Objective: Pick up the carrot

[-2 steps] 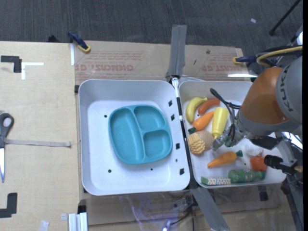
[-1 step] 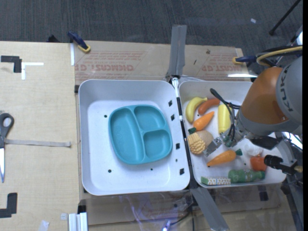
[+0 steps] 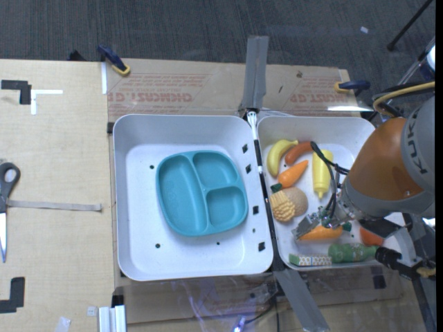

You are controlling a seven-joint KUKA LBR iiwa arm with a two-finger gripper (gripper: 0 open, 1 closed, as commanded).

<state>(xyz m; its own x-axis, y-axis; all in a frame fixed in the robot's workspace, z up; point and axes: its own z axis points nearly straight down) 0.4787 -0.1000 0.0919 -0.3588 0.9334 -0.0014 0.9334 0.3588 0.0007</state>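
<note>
Glossy white plastic bins [image 3: 131,254]; smooth matt teal plastic plate [image 3: 201,192]; pale wood bench [image 3: 55,158]; shiny plastic carrot [image 3: 292,173].

Two bins: left bin [image 3: 131,206] & right bin [image 3: 287,122] both plain white. In left bin, a teal-blue plate [image 3: 202,193] w/ 3 compartments, no pattern. Right bin: banana [image 3: 277,153] yellow; carrot [image 3: 291,173] orange w/ green tip; 2nd orange carrot-like piece [image 3: 325,232] by the end effector [image 3: 317,221], which is grey/metallic; corn cob [image 3: 320,173] yellow; reddish-orange piece [image 3: 298,151] next to banana; tan round item [image 3: 288,204] w/ ribbed yellowish side; green veg [image 3: 350,253] at near edge; green strip w/ white dots [image 3: 309,260]. Arm [image 3: 387,161] mostly orange here, grey above. Tabletop [image 3: 52,185] light wood; brown cardboard [image 3: 173,88] w/ red print behind bins. Clamps [image 3: 113,59] blue w/ yellow tips. Floor [image 3: 208,12] dark grey.
</note>
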